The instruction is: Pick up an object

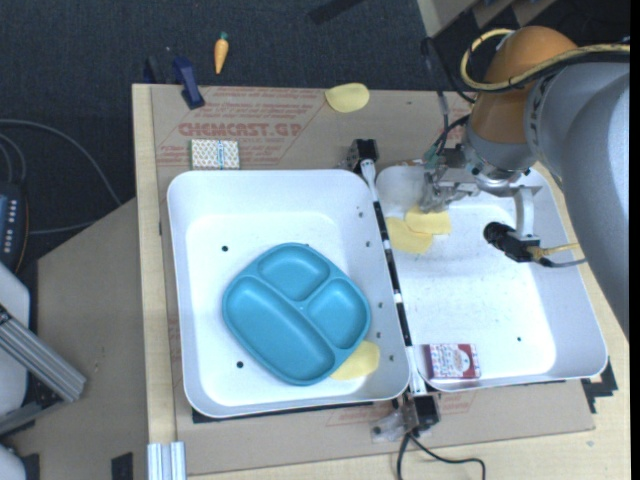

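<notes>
1. My pincer [432,204] hangs low in the right white plastic bin [520,313]; I cannot tell its state.
2. The pale yellow, flat, soft-looking piece [415,231] lies just beneath and before me; the small red-and-white packet [450,360] sits well away.
3. It looks light and limp; I judge its raised near edge the best hold.

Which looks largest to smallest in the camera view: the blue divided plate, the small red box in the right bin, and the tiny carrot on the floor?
1. blue divided plate
2. small red box
3. tiny carrot; it lies farther from the camera, but the gap is plain.
</notes>
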`<state>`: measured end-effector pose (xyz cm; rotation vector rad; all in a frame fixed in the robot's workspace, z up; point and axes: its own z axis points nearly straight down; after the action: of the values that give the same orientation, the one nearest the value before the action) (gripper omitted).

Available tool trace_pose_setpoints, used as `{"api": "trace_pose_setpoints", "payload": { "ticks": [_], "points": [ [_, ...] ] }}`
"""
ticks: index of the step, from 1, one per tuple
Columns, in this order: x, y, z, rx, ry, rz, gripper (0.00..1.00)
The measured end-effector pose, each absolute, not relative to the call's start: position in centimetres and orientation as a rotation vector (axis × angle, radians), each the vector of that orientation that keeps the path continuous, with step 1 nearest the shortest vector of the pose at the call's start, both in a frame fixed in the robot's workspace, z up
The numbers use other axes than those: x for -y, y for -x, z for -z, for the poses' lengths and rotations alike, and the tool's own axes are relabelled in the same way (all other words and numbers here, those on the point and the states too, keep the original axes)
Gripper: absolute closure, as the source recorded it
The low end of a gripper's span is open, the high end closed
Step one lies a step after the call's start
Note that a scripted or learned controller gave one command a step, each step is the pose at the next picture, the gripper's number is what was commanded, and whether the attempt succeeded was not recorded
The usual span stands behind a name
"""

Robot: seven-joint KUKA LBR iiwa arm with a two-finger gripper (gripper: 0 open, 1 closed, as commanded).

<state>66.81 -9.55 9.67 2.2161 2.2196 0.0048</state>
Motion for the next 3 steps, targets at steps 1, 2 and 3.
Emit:
{"api": "trace_pose_setpoints", "payload": {
  "ticks": [1, 2, 3],
  "points": [
    [9.5, -66.8, -9.6, -2.22, -2.216, -0.004, 0.0],
    [10.2, -66.6, -8.5, -2.221, -2.222, 0.002, 0.0],
    [10.1, -66.9, -9.9, -2.216, -2.215, -0.008, 1.0]
  ]
}}
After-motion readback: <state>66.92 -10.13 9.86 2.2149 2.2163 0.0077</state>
